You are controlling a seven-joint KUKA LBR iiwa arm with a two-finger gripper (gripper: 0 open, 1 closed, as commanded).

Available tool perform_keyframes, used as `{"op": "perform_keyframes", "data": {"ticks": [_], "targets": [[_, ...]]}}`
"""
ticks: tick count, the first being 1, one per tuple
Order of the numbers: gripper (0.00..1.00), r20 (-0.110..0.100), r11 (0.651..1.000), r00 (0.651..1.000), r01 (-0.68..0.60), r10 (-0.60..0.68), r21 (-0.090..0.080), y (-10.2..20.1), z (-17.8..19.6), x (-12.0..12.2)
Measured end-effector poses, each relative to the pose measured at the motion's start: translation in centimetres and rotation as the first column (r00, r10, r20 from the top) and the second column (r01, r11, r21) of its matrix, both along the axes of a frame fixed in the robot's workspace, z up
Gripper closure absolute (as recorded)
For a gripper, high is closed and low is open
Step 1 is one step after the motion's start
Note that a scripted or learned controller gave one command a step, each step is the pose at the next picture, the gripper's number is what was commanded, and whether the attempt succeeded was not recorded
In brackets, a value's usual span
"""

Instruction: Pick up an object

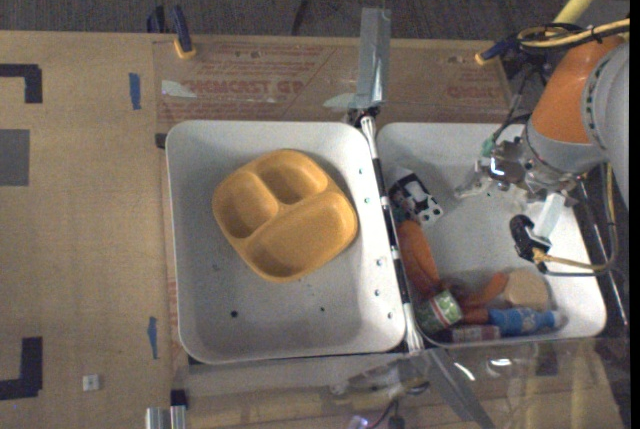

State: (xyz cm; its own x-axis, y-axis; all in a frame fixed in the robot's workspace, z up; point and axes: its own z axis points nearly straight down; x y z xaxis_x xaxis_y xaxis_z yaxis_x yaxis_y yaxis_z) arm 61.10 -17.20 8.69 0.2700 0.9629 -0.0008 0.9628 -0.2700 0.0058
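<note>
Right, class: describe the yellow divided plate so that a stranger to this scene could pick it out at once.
Start at the left shallow white bin of the two on the bench. The yellow plastic divided plate lies near its middle. It has three compartments, and it sits apart from the small items piled in the right bin.

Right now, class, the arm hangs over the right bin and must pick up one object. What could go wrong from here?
1. The objects lie crowded together along the right bin's lower edge, so a grab may catch two or slip off.
2. The carrot-like piece lies against the dividing wall, leaving little room on that side.
3. The yellow divided plate in the left bin looks wide for a two-finger grip.
</note>
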Motion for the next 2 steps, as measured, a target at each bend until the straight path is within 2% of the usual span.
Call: {"op": "perform_keyframes", "data": {"ticks": [1, 2], "targets": [[0.00, -0.003, 0.998, 0.998, -0.070, 0.070, 0.000, -2.9, 13.3, -0.7], [0.00, -0.006, 0.989, 0.989, -0.147, 0.147, 0.002, -3.9, 4.5, -5.2]]}}
